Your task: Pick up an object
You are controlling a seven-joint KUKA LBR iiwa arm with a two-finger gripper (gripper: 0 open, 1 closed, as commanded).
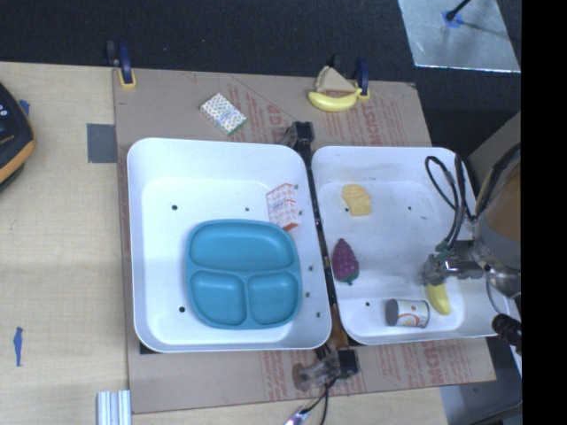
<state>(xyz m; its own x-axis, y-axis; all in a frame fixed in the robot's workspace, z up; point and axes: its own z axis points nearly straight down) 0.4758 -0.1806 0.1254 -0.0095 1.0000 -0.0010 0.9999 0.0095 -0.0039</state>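
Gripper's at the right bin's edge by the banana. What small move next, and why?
Probably lower straight down onto the banana. The gripper sits just above its upper end in the right bin, and the can lies close beside it, so a sideways shift risks bumping that instead.

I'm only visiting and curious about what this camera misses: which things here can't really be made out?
- Gripper, camera view: small and blurred over the yellow object; its grip can't be judged.
- Arm: cut off at the right.
- Small carton in the left bin: print too small to read.
- Can in the right bin: label unreadable.
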